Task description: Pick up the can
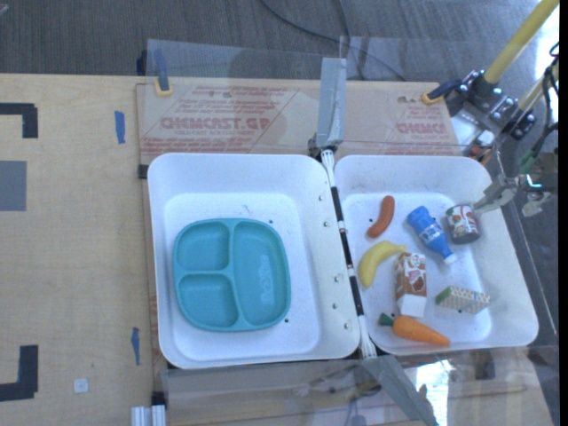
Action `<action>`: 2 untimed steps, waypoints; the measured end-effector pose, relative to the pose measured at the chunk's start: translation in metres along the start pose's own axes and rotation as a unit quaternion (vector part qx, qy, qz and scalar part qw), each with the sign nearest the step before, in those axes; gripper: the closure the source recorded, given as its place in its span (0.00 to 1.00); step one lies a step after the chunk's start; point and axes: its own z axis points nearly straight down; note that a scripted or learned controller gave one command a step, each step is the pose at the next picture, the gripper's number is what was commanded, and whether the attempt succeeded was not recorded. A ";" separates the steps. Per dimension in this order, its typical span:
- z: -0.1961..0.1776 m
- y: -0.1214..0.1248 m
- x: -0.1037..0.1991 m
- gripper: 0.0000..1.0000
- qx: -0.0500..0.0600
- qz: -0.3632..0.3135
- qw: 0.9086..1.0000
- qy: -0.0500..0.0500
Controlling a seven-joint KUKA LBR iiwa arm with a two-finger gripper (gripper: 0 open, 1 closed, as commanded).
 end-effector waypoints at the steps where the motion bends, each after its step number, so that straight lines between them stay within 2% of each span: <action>1: 0.107 -0.002 -0.012 0.00 0.000 -0.096 0.995 0.000; 2: 0.168 0.075 0.000 0.00 -0.005 0.003 1.000 0.005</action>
